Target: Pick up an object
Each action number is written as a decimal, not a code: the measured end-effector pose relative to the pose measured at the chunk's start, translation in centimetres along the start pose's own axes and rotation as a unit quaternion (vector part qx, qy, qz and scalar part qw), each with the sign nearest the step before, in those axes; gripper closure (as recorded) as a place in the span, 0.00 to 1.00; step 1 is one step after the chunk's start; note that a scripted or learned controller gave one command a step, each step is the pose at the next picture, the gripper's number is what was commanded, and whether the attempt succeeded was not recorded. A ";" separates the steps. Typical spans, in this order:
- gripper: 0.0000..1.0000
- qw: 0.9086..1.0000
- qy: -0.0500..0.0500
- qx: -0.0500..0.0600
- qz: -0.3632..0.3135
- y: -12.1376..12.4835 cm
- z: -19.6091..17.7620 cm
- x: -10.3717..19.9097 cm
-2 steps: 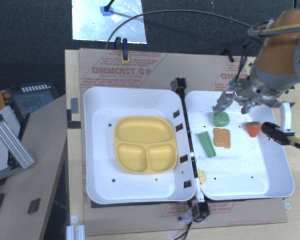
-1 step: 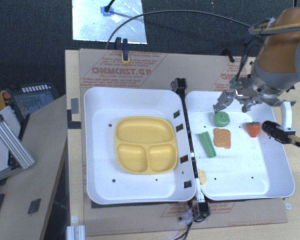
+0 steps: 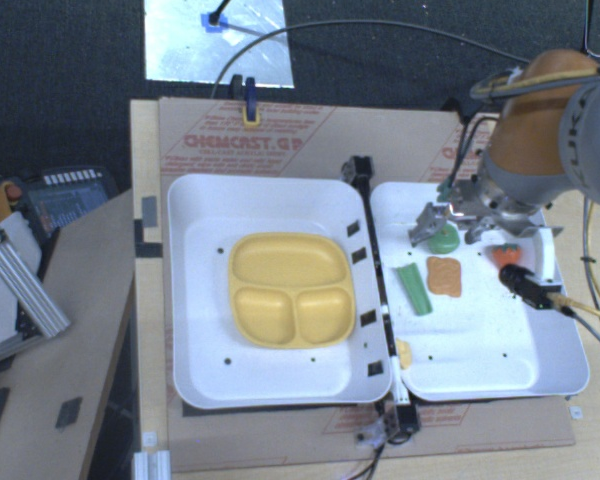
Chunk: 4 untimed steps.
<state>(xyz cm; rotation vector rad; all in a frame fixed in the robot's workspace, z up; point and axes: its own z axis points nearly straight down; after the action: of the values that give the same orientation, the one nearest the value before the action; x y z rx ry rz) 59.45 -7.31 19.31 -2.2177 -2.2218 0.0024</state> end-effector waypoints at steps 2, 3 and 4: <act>0.00 1.000 0.000 0.000 0.001 -0.1 10.6 -1.0; 1.00 1.000 0.000 -0.002 0.001 0.1 9.2 -1.0; 1.00 1.000 -0.001 -0.005 -0.001 0.4 2.8 -1.3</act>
<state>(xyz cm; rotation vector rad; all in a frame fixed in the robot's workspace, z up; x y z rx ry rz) 59.83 -8.61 16.54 -2.2228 -2.2295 -0.0075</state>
